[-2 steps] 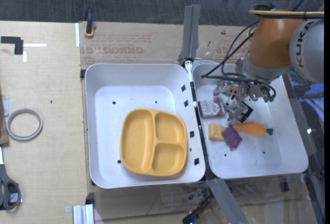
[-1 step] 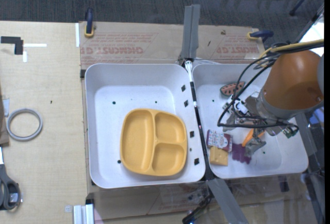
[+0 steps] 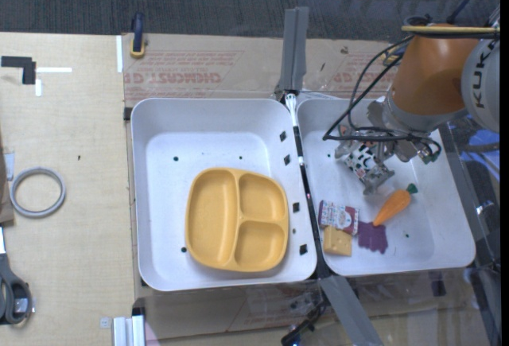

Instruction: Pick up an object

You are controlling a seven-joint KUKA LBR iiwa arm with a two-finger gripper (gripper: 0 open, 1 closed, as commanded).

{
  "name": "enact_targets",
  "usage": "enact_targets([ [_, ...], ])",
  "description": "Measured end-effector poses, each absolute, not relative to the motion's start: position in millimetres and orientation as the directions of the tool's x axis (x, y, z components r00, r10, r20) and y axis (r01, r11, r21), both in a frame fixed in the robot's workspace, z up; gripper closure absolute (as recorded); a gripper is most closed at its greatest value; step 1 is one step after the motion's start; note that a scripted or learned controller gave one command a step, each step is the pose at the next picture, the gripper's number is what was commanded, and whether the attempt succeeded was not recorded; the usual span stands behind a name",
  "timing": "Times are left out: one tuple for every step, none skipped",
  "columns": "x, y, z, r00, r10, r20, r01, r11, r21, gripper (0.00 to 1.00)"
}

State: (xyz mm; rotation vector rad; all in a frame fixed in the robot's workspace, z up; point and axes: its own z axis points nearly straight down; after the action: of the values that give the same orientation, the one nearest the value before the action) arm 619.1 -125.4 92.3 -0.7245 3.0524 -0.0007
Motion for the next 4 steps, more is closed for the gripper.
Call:
enact_targets([
  [660.5, -114, 93, -0.975, -0.222, -0.007, -0.222, 0.975, 0.0, 0.0],
  [587.2, -119, 93, -0.997, -0.083, -0.004, -0.083, 0.997, 0.0, 0.0],
  [653.7, -203, 89, -0.992, -0.122, 0.019, -0.122, 0.993, 0.002, 0.0],
  [645.8, -163, 111, -0.91, 0.415, 0.017, 0.415, 0.91, -0.008, 0.0],
])
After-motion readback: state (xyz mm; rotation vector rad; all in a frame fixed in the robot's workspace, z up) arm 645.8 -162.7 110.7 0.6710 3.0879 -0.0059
